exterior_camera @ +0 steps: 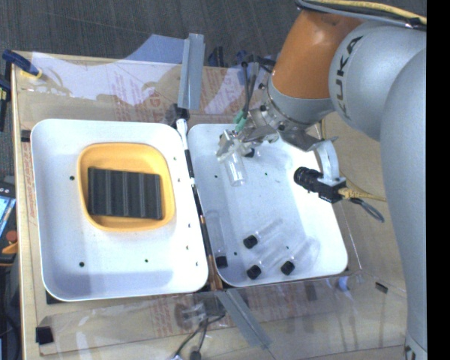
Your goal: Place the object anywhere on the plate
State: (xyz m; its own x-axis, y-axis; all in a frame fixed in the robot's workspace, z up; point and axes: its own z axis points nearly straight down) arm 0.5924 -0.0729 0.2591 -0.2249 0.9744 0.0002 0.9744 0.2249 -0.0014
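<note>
Right bin [315, 231]: shallow white tray; its rim touches the left bin along the centre seam; bare floor in the middle band, between the gripper above and the vials below
Left bin [60, 253]: shallow white tray; bare white margin on every side of the plate, widest along the near edge
Plate [125, 184]: yellow, rounded-square, in the upper middle of the left bin; a dark ribbed insert [127, 193] lies on it
Objects: clear vials with black caps [270, 255] lie loose in the near part of the right bin, well apart from the plate; one clear vial [235, 172] lies just below the gripper, near the far rim
Desk [90, 88]: brown sheet with taped paper under both bins; a grey bar [190, 70] stands at the far end of the seam
Arm [375, 58]: grey with orange band, entering from the right, wrist bent down over the far part of the right bin
Gripper [236, 142]: low over the right bin's far edge
Fingers: cannot tell how wide they stand, nor whether they touch the vial
</note>
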